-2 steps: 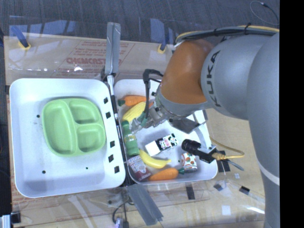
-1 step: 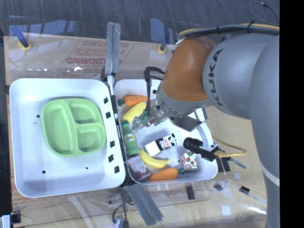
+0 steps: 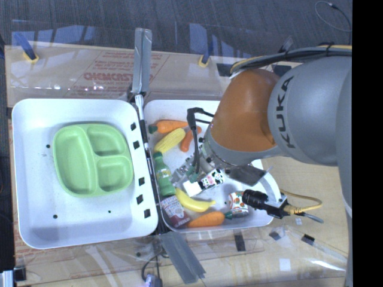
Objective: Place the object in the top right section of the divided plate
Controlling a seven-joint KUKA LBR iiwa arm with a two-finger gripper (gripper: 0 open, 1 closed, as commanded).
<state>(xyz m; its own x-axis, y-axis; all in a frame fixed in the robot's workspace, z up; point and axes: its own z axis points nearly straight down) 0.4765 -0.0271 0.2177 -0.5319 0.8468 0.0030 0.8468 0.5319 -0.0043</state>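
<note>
A green divided plate (image 3: 93, 158) lies in the left bin (image 3: 27, 178), with one large section on its left and two small ones on its right; the top right section (image 3: 108, 139) holds nothing. My gripper (image 3: 192, 171) is low in the middle of the right bin (image 3: 179, 107), under the orange wrist band, among toy foods. Just left of it stands a green bottle (image 3: 163, 173), and a yellow banana (image 3: 192, 202) lies just below it. The arm hides the fingertips, so I cannot see anything held.
The right bin also holds an orange carrot (image 3: 170, 125) and a yellow corn cob (image 3: 169, 140) at the top, a dark red bottle (image 3: 173, 210), a second carrot (image 3: 206, 219) and a small can (image 3: 238, 203) at the bottom. A ridge with black clips (image 3: 142, 160) divides the bins.
</note>
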